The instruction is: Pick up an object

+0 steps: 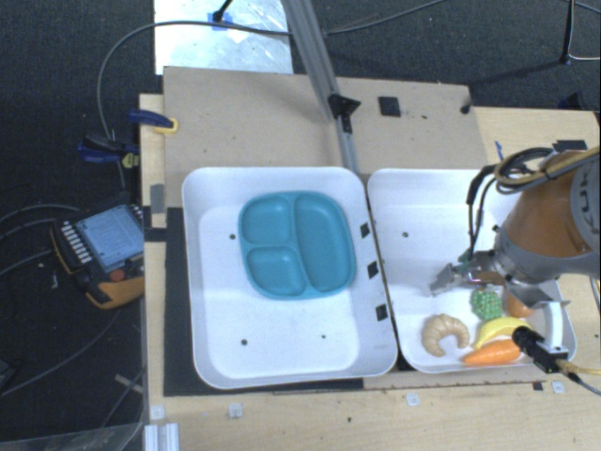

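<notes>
In the right bin (413, 214), several toy foods sit near the front right corner: a tan croissant (444, 333), a green broccoli (486, 303), a yellow banana (502, 328) and an orange carrot (491, 352). My gripper (460, 275) hangs low over the right bin, just above and left of the broccoli, its metal fingers pointing left. I see nothing between them. The arm's orange band (549, 222) rises to the right and hides part of the bin's right side.
The left bin (216, 318) holds a teal divided plate (298, 243). A grey pole (319, 59) slants over the back of the bench. Cables and a small device (103, 242) lie on the floor at left.
</notes>
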You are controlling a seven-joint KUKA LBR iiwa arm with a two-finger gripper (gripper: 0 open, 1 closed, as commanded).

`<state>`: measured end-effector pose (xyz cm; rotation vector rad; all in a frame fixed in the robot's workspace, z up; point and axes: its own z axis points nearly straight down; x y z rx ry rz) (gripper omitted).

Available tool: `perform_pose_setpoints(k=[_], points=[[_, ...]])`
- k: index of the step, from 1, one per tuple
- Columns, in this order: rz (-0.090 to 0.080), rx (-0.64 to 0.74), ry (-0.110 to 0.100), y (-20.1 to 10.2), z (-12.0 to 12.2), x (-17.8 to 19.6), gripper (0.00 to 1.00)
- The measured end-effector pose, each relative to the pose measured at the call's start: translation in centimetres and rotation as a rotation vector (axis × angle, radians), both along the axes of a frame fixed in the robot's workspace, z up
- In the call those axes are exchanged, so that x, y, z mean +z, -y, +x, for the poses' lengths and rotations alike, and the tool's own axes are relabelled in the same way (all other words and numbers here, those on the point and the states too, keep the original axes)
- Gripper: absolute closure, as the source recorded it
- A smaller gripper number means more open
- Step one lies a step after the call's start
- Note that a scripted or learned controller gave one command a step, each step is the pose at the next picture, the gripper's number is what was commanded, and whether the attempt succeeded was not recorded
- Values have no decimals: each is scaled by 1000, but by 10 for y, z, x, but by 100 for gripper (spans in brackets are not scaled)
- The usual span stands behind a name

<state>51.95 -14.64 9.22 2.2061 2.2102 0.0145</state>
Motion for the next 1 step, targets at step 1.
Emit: perform_pose_setpoints(k=[1], points=[[-10,-2,14,4,3,14,100]])
